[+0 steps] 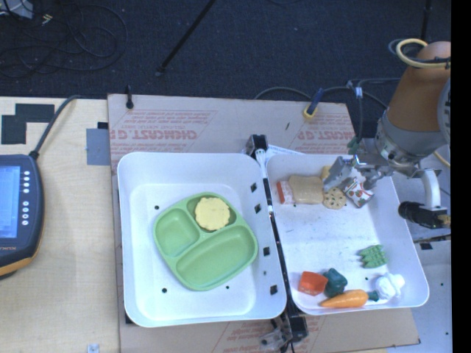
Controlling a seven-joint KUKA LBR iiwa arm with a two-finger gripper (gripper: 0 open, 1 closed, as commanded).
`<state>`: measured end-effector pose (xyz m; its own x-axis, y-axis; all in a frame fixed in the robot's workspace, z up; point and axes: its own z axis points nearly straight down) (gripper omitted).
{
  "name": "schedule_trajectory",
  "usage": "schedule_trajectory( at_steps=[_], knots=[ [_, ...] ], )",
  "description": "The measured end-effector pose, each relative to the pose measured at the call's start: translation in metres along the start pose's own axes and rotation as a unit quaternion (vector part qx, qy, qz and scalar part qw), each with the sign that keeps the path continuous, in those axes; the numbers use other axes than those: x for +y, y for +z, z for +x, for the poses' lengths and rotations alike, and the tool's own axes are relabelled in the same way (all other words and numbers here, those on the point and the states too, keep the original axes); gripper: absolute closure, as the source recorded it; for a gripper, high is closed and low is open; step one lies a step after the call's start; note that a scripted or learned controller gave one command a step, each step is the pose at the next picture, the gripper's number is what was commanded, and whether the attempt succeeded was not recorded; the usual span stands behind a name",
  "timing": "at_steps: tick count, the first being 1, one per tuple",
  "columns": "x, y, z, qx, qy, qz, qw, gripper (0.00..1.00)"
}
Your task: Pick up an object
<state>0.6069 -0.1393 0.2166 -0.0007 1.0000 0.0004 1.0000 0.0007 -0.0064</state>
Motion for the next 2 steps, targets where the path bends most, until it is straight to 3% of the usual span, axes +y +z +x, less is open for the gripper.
schedule_trajectory(
  at_steps=[1, 2],
  knots=[
    [-0.014, 0.133, -0.054, 0.003, 0.002, 0.001, 1.0000, 0.00],
    [0.034, 0.130, -0.034, 0.001, -0.003, 0.011, 0.9999, 0.00]
  ],
)
